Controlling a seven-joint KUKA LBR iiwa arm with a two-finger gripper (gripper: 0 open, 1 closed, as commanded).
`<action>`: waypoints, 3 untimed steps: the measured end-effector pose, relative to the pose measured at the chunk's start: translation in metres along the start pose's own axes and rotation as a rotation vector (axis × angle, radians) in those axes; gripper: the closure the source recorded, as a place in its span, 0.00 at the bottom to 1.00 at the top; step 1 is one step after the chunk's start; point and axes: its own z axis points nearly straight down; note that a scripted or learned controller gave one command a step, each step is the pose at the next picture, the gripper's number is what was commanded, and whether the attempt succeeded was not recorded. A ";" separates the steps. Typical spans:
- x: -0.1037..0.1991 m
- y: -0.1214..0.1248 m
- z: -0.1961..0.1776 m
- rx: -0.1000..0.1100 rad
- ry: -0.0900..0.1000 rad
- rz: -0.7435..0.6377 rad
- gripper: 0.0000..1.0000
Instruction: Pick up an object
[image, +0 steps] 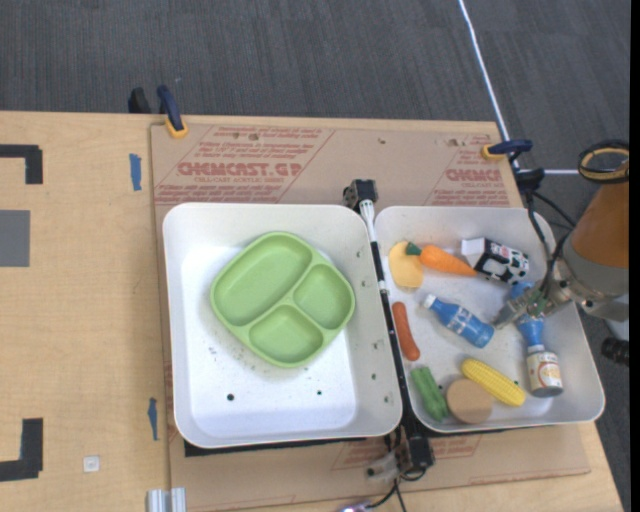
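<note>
The right bin (590, 385) holds several small toys. Among them are a yellow piece (404, 266), an orange carrot (446, 262), a black-and-white cow (496, 260), a blue bottle (463, 323) and a red sausage (405, 331). Along the front lie a green pickle (430, 392), a tan round cookie (468, 402), a corn cob (492, 382) and a small blue-capped bottle (541, 364). My gripper (527, 305) hangs low at the bin's right side, between the blue bottle and the small bottle's cap. The arm's orange band (604, 236) is above it.
The left bin (200, 380) carries a green divided plate (283, 298). Both bins rest on a cardboard sheet (250, 160) held by clamps at the back. A black divider clip (360, 192) sits between the bins' far corners. A cable runs across the far right.
</note>
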 end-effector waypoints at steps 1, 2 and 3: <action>0.046 0.041 -0.064 0.006 -0.022 -0.047 1.00; 0.123 0.024 -0.113 0.011 -0.019 -0.139 1.00; 0.156 -0.010 -0.113 0.011 -0.019 -0.130 1.00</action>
